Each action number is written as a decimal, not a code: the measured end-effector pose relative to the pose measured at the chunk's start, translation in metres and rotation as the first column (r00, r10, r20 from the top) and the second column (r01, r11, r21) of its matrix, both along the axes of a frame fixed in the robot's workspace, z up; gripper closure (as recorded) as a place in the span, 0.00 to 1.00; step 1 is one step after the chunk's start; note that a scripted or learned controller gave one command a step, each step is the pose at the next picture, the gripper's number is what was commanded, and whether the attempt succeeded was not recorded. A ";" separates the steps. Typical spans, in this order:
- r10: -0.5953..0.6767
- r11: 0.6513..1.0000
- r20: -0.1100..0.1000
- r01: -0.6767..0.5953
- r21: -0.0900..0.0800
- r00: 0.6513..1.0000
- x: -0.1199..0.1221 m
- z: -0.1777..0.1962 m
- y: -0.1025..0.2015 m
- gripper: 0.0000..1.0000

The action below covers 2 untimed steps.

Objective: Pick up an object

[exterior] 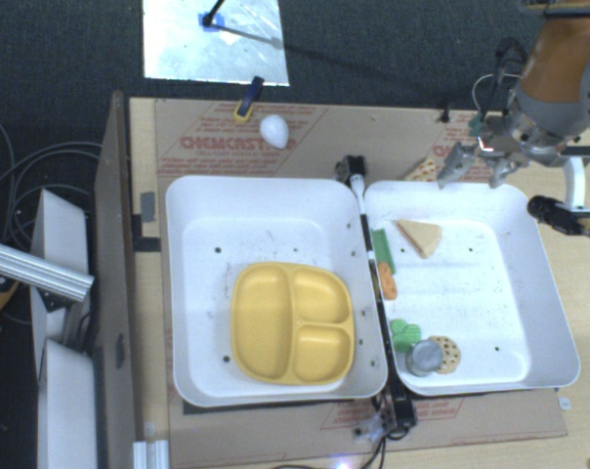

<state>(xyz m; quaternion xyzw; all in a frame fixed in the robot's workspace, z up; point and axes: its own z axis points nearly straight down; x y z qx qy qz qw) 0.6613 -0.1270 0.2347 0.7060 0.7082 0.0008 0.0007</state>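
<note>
My end effector (478, 167) hangs released and empty over the far edge of the right bin (544, 262), fingers spread. I judge this the approach step: nothing is picked yet. The nearest candidate is the tan wedge (419, 236) near the bin's far-left corner. Next I should shift toward the left bin (192, 262) slightly, descend, and straddle it.

Dark carpet around a cardboard-topped bench, seen from above.

The dark carpet floor (393, 18) fills the view from nine o'clock round to one. A shiny silver sheet (214, 29) lies on it at twelve o'clock. Black cables (41, 169) loop at nine o'clock beside a white box (65, 262). Printed brown cardboard (217, 135) covers the bench, with pale wood (583, 262) showing at three o'clock.
</note>
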 end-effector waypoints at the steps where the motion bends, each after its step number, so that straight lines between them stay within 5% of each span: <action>1: 0.002 1.000 -0.005 -0.002 0.002 1.000 -0.006 -0.158 0.022 0.00; 2: 0.005 1.000 0.006 -0.005 0.001 1.000 -0.001 -0.135 0.020 1.00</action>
